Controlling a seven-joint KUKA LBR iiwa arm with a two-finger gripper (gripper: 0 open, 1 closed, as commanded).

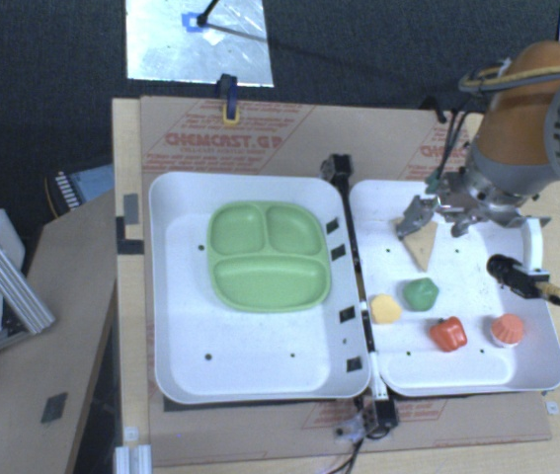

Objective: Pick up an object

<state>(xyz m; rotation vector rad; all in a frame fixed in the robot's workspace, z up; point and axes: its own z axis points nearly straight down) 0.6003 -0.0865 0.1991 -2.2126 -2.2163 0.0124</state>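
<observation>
My gripper [436,219] hangs over the back of the right bin [541,363], with the grey arm and its orange band [531,77] above it. Its two fingers stand apart, one finger [413,215] to the left and the other to the right. A tan wedge [421,252] lies just below them, its upper end reaching up between the fingertips. I cannot tell whether they touch it. Nearer the front lie a green lump [420,293], a yellow piece [386,309], a red pepper [448,334] and an orange-pink piece [506,330].
The left bin [176,363] holds a green divided plate [268,257]. A black ridge [352,265] runs between the bins. A black fitting [513,273] sits at the right bin's right side. A silver sheet [199,28] lies beyond the bench.
</observation>
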